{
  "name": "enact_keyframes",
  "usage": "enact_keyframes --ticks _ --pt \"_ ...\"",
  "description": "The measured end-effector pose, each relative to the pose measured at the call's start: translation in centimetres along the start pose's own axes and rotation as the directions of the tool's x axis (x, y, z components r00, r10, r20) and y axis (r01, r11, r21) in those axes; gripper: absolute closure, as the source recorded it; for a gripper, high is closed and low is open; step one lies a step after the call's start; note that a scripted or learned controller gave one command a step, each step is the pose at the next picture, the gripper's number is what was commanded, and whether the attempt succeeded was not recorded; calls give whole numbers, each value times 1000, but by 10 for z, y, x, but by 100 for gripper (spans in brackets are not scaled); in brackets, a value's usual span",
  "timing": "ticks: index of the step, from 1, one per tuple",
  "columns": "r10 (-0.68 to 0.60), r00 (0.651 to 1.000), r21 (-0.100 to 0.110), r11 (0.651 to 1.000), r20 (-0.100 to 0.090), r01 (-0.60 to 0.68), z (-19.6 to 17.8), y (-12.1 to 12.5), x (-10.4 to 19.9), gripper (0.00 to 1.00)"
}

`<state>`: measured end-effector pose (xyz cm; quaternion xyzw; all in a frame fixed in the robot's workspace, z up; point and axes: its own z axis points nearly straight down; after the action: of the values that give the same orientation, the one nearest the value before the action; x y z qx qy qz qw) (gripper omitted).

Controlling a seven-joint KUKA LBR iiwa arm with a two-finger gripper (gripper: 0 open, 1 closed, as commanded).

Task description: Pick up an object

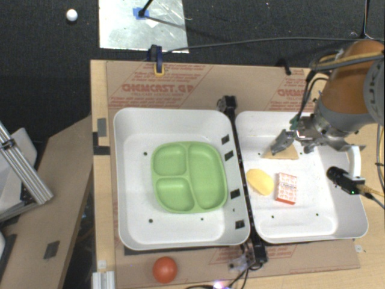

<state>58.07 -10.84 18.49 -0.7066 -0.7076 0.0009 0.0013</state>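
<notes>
Cardboard (pixel 180 86) printed "CHEMCAST GP"; claw (pixel 281 143) over tan wedge (pixel 284 154).

gripper (pixel 283 142) covers part of tan wedge (pixel 284 154), finger state unreadable. arm (pixel 352 86) cut off at right edge. print on red-white packet (pixel 286 188) too small.

In the right bin (pixel 346 221), a yellow lemon-like piece (pixel 260 181) lies near the left wall, a red-and-white packet (pixel 286 188) just beside it, a tan wedge (pixel 284 154) toward the far edge.
</notes>
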Motion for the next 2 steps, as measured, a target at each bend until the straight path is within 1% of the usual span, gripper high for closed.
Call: enact_keyframes --ticks 1,2 --pt "0 1000 0 1000 0 0 60 5 5 0" --pt "1 1000 -2 1000 0 -1 102 6 6 0"
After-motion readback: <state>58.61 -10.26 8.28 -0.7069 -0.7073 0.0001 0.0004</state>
